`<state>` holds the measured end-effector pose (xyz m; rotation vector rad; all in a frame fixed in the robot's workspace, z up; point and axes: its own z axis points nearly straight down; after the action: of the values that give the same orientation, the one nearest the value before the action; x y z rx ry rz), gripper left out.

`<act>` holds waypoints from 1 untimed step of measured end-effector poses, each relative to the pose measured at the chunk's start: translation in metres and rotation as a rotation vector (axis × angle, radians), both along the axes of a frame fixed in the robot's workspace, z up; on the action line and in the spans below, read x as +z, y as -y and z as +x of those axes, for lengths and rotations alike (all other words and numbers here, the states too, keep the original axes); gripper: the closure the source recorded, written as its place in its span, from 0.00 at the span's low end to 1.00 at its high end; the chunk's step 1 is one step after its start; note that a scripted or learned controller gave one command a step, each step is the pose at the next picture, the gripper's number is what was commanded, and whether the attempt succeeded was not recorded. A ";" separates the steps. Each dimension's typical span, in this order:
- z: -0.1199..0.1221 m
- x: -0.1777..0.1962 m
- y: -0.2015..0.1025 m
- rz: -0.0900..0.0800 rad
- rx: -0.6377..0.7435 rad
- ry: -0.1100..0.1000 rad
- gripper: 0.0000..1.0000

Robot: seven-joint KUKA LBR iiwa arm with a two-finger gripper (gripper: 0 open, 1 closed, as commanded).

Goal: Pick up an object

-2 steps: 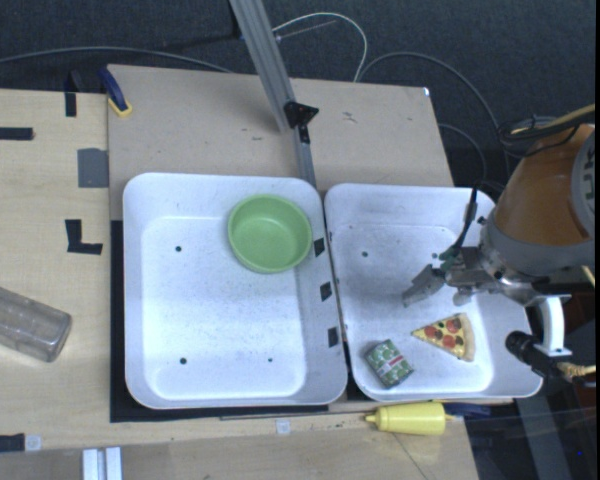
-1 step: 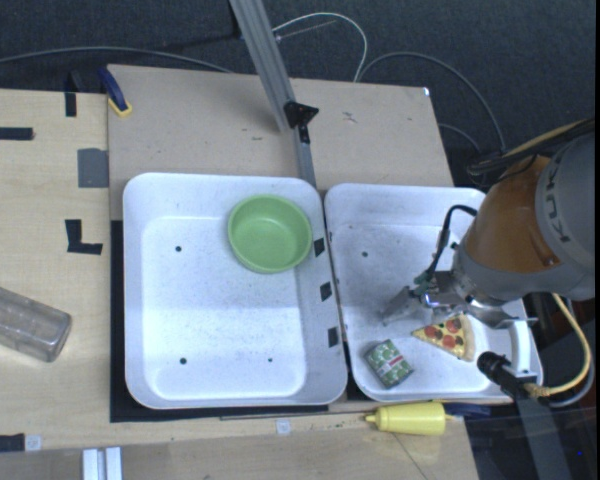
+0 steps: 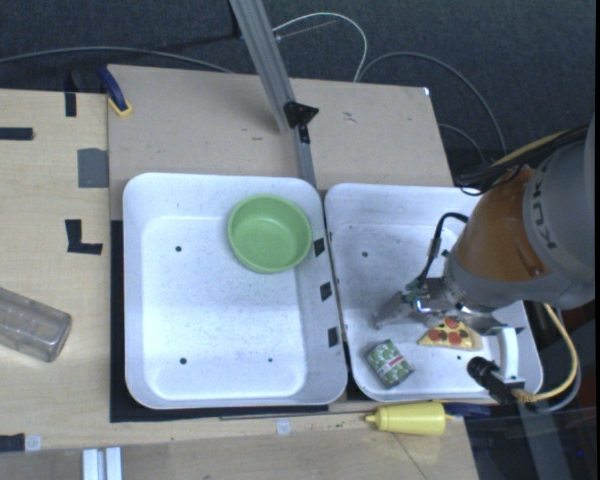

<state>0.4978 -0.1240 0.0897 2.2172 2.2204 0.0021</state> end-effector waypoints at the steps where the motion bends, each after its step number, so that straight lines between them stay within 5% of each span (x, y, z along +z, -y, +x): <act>1: 0.000 0.011 -0.001 0.002 0.001 -0.002 1.00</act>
<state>0.4975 -0.1234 0.1003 2.2177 2.2237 0.0021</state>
